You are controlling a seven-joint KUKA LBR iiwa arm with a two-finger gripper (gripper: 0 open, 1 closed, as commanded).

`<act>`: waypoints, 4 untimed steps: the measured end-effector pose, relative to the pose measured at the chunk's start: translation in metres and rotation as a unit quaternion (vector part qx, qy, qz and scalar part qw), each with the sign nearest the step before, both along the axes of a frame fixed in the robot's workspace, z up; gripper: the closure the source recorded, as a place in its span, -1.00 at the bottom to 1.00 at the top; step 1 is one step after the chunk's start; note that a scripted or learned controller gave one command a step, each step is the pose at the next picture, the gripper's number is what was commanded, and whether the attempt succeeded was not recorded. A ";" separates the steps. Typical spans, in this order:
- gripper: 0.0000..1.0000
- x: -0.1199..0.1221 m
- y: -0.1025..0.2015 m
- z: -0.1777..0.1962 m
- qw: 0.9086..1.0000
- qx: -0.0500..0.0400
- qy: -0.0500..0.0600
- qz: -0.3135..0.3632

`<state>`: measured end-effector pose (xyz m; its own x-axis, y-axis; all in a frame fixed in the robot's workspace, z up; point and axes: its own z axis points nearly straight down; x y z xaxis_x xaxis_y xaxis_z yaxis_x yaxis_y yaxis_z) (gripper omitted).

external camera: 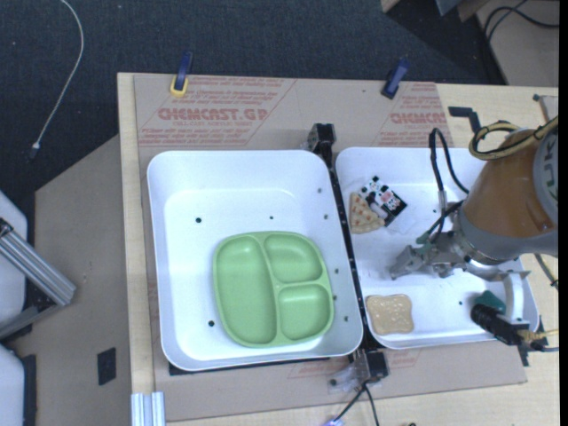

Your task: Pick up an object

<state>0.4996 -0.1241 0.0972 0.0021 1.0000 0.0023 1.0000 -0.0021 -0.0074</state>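
the gripper [401,269] hangs low in the right bin [417,331], its fingers spread and holding nothing. a slice of toy bread [390,313] lies just below it near the front wall; the green divided plate [272,287] sits in the left bin [177,238].

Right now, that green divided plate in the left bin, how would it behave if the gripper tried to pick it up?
The green divided plate looks like rigid moulded plastic, so probably stiff and light. It lies flat in the left bin with a low rounded rim, so it would likely slide rather than tip if pushed. Its smooth surface may slip between the fingers.
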 end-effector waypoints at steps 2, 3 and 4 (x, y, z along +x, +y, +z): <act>1.00 -0.001 0.008 0.061 1.000 -0.002 -0.007 0.002; 1.00 0.000 0.000 0.107 1.000 -0.002 -0.007 0.001; 1.00 0.001 -0.010 0.156 1.000 -0.003 -0.008 0.001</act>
<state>0.5008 -0.1337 0.2528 -0.0003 1.0000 -0.0033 1.0000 0.0003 0.0077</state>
